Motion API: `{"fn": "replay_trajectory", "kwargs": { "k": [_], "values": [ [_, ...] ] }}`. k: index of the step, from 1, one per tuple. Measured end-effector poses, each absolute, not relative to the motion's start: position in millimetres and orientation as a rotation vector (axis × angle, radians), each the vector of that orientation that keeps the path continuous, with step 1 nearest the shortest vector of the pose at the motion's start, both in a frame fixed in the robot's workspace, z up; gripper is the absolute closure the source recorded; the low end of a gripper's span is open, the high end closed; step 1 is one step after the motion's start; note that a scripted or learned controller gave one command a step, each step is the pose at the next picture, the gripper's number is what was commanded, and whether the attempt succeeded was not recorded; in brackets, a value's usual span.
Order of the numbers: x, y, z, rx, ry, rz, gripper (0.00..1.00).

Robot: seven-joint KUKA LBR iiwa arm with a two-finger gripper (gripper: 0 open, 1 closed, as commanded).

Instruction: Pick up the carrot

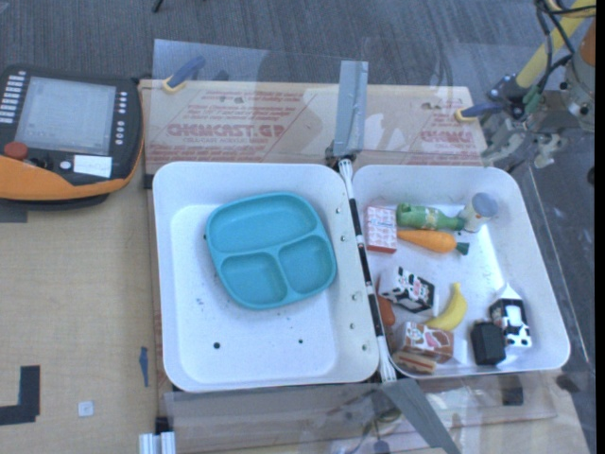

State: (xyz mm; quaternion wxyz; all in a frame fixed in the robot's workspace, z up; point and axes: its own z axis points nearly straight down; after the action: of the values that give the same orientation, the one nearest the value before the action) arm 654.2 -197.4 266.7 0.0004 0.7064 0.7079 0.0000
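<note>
Carrot (427, 240), a smooth orange taper with a dark green stub, lies in the right bin (539, 253) just below a glossy green bottle (430, 218), beside a small pink carton (381, 228). The gripper (515, 130), past the bin's far corner, is a tangle of metal; its opening cannot be made out.

Left bin (180, 282) holds a teal divided plate (271, 251). Right bin (541, 253) holds a banana (448, 309), a green bottle (430, 218) lying flat, a small red-and-white carton (381, 228) and a black block (488, 342) (near the front rim). A control pad (66, 136) lies left of the bins.
</note>
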Motion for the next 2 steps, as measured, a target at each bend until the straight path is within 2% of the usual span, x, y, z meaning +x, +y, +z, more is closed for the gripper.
{"fn": "replay_trajectory", "kwargs": {
  "k": [1, 2],
  "values": [
    [658.2, -113.0, 162.0, 2.399, 2.032, -0.003, 0.0],
    [651.1, -139.2, 167.7, 2.555, 1.827, 0.0, 0.0]
  ]
}}
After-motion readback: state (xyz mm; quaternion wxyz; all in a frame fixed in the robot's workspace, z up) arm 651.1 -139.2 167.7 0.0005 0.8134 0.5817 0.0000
